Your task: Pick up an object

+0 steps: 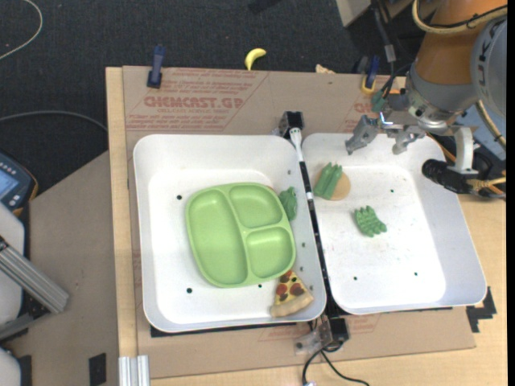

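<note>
My gripper (380, 140) hangs over the back edge of the right bin (434, 248), its two fingers spread apart with nothing between them. In front of it and slightly left lies a green toy on a tan round piece (331, 182). A second green ridged toy (369, 221) rests near the middle of the right bin. The left bin (161, 175) holds a green divided plate (240, 233), a small green item (289, 203) beside the plate's right edge, and a toy pizza slice (290, 293) at the front right corner.
A cardboard sheet (193, 103) lies under both bins, clamped by a blue clip (155, 67) at the back left. A yellow banana toy (255, 56) sits off the board at the back. A black clamp (291, 124) stands between the bins.
</note>
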Robot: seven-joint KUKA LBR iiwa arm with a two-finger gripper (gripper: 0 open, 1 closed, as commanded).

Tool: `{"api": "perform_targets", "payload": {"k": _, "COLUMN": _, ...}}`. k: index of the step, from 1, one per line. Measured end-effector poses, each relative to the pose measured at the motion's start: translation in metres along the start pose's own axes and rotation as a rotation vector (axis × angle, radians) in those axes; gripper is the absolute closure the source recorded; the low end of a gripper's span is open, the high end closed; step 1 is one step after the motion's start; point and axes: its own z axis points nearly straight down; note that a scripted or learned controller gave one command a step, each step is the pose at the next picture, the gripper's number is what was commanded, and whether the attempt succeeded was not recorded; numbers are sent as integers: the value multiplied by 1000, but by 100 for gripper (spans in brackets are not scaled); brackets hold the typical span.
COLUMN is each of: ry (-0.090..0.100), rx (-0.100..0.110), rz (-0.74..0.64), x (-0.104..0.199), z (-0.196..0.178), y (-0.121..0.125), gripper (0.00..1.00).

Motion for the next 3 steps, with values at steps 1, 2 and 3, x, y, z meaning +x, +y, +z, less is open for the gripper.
{"api": "perform_targets", "payload": {"k": 1, "ry": 2, "rx": 12, "rz": 3, "x": -12, "z": 75, "y": -43, "gripper": 0}}
{"api": "perform_targets", "payload": {"k": 2, "ry": 3, "rx": 10, "rz": 3, "x": -10, "z": 131, "y": -108, "gripper": 0}}
{"api": "perform_targets", "payload": {"k": 3, "ry": -8, "rx": -20, "rz": 2, "x": -57, "z": -78, "y": -98, "gripper": 0}}
